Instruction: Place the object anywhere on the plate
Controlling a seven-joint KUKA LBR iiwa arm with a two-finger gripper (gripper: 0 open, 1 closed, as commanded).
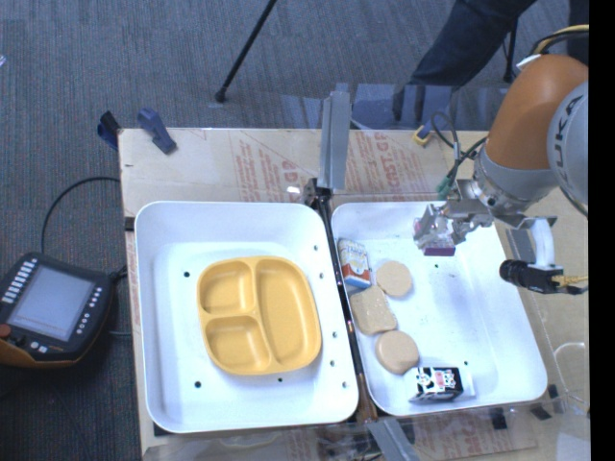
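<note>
The yellow plate [259,313], split into three compartments, lies in the middle of the left bin [163,257]. My gripper [438,236] hangs over the far part of the right bin [480,305], pointing down. It is shut on a small dark purple object [440,250] that shows between its fingertips, just above the bin floor. The plate is well to the left of the gripper, across the wall between the two bins.
The right bin's left side holds a small red and white carton [354,262], two round tan biscuits [394,279] [397,351] and a bread slice [372,310]. A black and white carton [439,382] lies near its front edge. A teach pendant [48,305] sits off the bench at left.
</note>
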